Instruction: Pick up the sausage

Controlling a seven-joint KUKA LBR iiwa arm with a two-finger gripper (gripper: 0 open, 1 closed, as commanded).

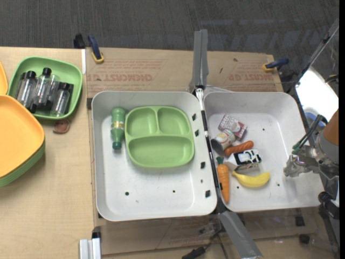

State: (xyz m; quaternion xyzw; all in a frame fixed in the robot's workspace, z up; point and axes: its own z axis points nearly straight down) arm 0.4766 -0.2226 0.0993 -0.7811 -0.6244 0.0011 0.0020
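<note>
The claw (294, 166), grip state unreadable, hovers by the right bin's (280, 124) right edge; next, reaching left to the sausage (239, 148).

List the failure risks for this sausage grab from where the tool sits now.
1. The sausage lies packed among a black-and-white packet, a pink packet and a small cup; closing there may catch a neighbour instead.
2. The banana and carrot lie just below and could be nudged on approach.
3. The tool hovers near the right bin's right wall, so it has a long travel to line up.
</note>
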